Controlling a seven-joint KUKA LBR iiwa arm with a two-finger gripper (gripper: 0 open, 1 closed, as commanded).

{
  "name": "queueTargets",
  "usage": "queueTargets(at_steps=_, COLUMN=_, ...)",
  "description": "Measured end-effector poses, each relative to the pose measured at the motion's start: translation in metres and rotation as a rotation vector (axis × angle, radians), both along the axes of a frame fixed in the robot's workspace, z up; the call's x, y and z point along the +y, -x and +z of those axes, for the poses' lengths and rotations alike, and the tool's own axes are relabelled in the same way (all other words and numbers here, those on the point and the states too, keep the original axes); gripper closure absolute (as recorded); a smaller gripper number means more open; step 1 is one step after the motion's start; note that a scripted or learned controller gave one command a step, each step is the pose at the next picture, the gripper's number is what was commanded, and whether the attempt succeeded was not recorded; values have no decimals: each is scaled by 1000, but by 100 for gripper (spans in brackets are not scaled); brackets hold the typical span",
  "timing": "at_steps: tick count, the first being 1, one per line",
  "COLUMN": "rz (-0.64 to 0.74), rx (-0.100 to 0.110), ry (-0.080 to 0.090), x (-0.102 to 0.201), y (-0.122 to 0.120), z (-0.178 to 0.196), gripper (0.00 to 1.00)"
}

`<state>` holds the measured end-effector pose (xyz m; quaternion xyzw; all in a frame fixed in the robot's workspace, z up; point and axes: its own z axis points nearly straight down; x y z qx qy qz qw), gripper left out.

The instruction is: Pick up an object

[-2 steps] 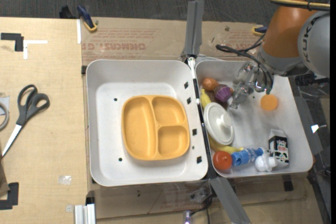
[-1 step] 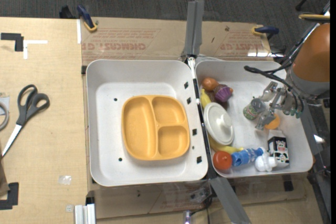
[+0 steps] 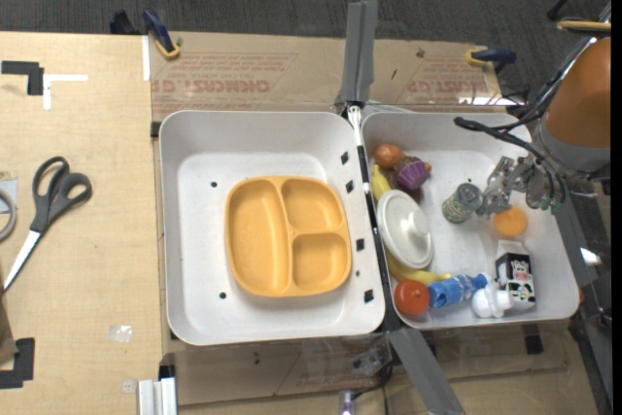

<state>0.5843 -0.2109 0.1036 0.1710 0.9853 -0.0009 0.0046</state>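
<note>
Over the right bin (image 3: pixel 554 301), the gripper (image 3: pixel 507 185) hangs low between a grey can (image 3: pixel 461 202) and an orange (image 3: pixel 509 223), probably lining up on one of them. Finger state: cannot tell, nothing seen gripped. Yellow tray (image 3: pixel 289 235) sits in the left bin (image 3: pixel 185 228), away from the reach.

I saw the pickable things all in the right bin (image 3: pixel 559 301): a brown onion (image 3: pixel 389 155) and purple toy (image 3: pixel 413 173) near its far left corner, a yellow banana (image 3: pixel 380 183) against the left wall, a white lid (image 3: pixel 404 228), a red tomato (image 3: pixel 411 299), a blue bottle (image 3: pixel 457 291), an orange ball (image 3: pixel 509 223), a grey can (image 3: pixel 461 203), and a black-and-white carton (image 3: pixel 516 277).
</note>
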Motion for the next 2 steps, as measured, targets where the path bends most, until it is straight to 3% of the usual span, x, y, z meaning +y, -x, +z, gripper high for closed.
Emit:
queueTargets(at_steps=1, rz=-54, rx=3, ry=-2, x=58, y=-9, z=133, gripper=100)
queueTargets(at_steps=2, rz=-311, rx=3, ry=-3, x=39, y=-40, z=-10, gripper=100)
